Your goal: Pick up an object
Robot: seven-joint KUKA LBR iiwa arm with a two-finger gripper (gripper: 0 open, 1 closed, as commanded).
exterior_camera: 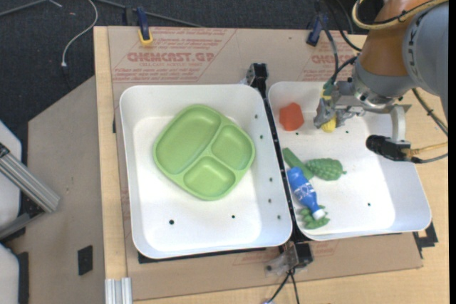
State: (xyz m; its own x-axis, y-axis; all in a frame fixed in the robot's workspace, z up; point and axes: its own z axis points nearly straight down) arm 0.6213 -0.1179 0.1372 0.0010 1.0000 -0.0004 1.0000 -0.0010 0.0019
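1. Gripper (pixel 329 117) is low in the right bin (pixel 399 221), near its far wall. A small yellow object (pixel 328 124) sits at the fingertips. Can't tell whether it is clamped or just lying under them, and can't tell whether the fingers are spread or closed.
2. Landmark for the rest is the orange block (pixel 291 117). The yellow object is just beside it on the arm side, not touching. Gripper is directly over the yellow object.
3. Handling guess for the yellow object: small, light, probably rigid plastic. It should fit between the fingers easily, but it could squirt out if pinched off-centre. Take it across its middle. Too small and too covered to read a long axis or heading.
4. Orange block: chunky, no clear long axis, looks firm. An easy fallback target, gripped across its flat sides.
5. Nearer the camera than the orange block:
   - Blue bottle (pixel 303 193), long axis running roughly from the block toward the near bin wall, white cap at the near end. Rounded and likely slippery, so grip across the body rather than along it.
   - Green bumpy toy (pixel 325 168), lying crosswise beside the bottle's far end. Probably soft.
6. Left bin (pixel 142 224) holds a green divided plate (pixel 204 151), well apart from the orange block. Wide and flat, a poor pick for two fingers.
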